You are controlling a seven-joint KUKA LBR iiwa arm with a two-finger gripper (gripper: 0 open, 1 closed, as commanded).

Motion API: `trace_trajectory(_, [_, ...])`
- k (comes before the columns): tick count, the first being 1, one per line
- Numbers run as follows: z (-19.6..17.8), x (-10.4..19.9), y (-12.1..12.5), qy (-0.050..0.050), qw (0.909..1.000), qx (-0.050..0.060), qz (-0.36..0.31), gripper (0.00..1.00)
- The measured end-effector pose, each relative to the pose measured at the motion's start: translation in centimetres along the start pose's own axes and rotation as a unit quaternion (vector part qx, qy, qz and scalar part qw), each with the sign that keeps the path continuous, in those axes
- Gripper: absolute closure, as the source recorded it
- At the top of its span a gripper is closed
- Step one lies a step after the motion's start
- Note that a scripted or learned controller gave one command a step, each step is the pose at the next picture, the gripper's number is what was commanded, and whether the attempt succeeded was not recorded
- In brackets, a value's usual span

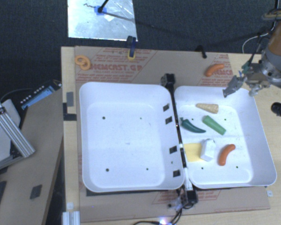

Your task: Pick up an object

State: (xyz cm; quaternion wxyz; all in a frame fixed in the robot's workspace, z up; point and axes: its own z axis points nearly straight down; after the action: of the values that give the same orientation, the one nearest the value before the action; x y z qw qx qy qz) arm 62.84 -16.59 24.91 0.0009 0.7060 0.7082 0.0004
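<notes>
The right bin (260,139) holds several small items: a tan cone-shaped piece (208,108), a dark green pepper (192,126), a lighter green block (214,125), a yellow slab (193,152), a white block (207,150) and an orange sausage (226,154). My gripper (241,86) hangs above the bin's far right corner, open, its two fingers spread with nothing between them. It stands up and to the right of the tan piece, well apart from every item.
The left bin (91,102) lies beside the right one. On the cardboard outside the bins lie another orange sausage (214,70), an orange ring (83,62) and a yellow-blue clamp (131,48). A foil sheet (103,13) lies farther back.
</notes>
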Motion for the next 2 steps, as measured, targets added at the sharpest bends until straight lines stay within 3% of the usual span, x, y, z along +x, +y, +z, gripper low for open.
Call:
trace_trajectory(1, [-12.68,-4.41,-2.10,-0.004,1.0000,-0.008,0.002,0.00])
trace_trajectory(2, [-12.98,-4.07,-2.01,-0.002,1.0000,-0.003,-0.002,1.00])
